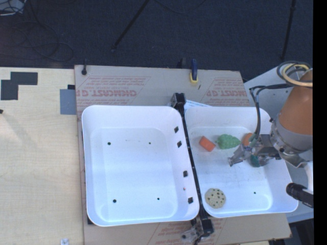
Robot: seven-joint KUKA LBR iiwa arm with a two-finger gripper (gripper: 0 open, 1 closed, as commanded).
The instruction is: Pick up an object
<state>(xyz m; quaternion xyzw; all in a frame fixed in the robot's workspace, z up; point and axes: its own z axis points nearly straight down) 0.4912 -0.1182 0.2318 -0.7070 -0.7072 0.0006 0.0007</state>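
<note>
Round disc: a flat, pale tan round disc with dark dots [215,198] lies low in the right white plastic bin [276,200], near its front wall and well apart from the other things. It looks thin and stiff, so the fingers would find little edge to catch.

Left bin: the left white plastic bin [133,208] touches the right one along a black divider strip with clips [184,152].

Gripper: the two-finger metal gripper [244,156] hangs low over the middle of the right bin, its tips pointing to the left. Whether the jaws are open or closed I cannot tell, because the fingers blur together with a small teal thing [255,161] just behind them. I see nothing clearly between them.

Orange block: a small orange-red block [207,143] lies left of the gripper, near the divider. It seems light and firm; I judge a grip across its short sides is best.

Green lump: a soft-looking green lumpy object [228,141] lies between the block and the gripper, just beside the tips. It probably yields under pressure, so a hold at its middle is safest.

Orange ball: a small orange round object [247,138] sits just behind the gripper, partly hidden. It may roll or slip.

Arm: the grey arm with an orange band [296,114] reaches in from the right.
</note>
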